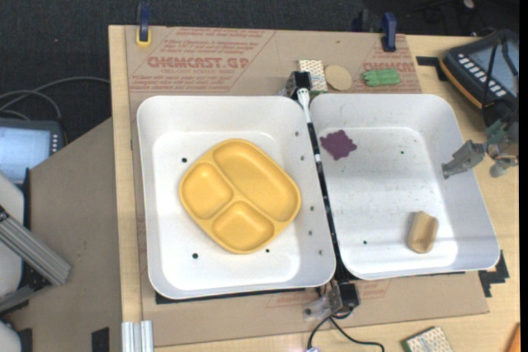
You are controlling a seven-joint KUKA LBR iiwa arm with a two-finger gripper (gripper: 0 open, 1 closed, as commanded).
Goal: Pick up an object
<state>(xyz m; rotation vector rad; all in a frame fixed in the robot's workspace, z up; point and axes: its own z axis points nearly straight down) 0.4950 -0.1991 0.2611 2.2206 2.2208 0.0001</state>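
Reaching in from the right edge, the hand point(481, 161) hangs over the right rim of the right bin point(437, 115), its two grey fingers point(459, 161) spread apart with nothing between them. Inside that bin, near the lower right corner, a small tan cork-like cylinder point(421, 232) lies on the white floor, below and a little left of the hand and apart from it. A purple ragged-edged piece point(337, 144) lies at the bin's upper left, close to the divide between the bins and well apart from the cylinder. The left bin point(157, 177) carries a yellow three-compartment plate point(239, 195) that takes up most of its middle and sits skewed to the bin's edges. Behind the bins, on the brown cardboard sheet point(206, 62) covering the counter point(87, 194), a round tan disc point(338, 77) and a green object point(381, 77) lie side by side just beyond the right bin's back rim. Two blue clamps point(143, 22) hold the sheet's far edge. A black handheld control pendant point(477, 72) rests at the far right, behind the hand.
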